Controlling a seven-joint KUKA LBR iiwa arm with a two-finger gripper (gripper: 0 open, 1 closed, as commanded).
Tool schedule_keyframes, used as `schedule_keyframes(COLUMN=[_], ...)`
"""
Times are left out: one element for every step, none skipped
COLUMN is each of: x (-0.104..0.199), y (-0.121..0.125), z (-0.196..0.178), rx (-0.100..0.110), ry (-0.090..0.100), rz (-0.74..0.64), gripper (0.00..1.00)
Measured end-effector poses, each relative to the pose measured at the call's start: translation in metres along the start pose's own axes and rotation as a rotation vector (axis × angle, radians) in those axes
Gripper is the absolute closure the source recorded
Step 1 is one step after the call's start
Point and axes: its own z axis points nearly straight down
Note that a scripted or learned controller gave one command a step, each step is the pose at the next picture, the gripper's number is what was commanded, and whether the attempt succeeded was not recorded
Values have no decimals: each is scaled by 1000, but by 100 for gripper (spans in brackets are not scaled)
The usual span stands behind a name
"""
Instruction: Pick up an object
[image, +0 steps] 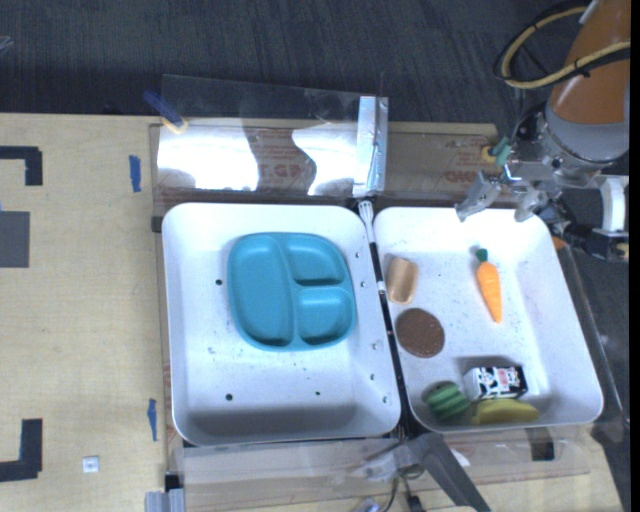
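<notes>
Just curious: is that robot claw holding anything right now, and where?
No. The two-finger gripper hangs open with nothing between its fingers, above the right white bin's far edge.

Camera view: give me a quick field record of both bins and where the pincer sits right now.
left bin: blue divided tray
right bin: carrot, tan block, brown disc, small printed carton, green item, banana
pincer: above the right bin's far edge, fingers spread, nothing between them
nearest object to pincer: carrot
arm: enters from the right
</notes>
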Motion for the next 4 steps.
schedule_keyframes(x=[-27,-49,-51,-79], y=[-19,-36,-34,-11], z=[130,151,138,66], rx=[-1,-45,-54,-10], ry=[0,-23,-28,-5], rz=[-122,-359,-356,-348], gripper=[0,0,100,100])
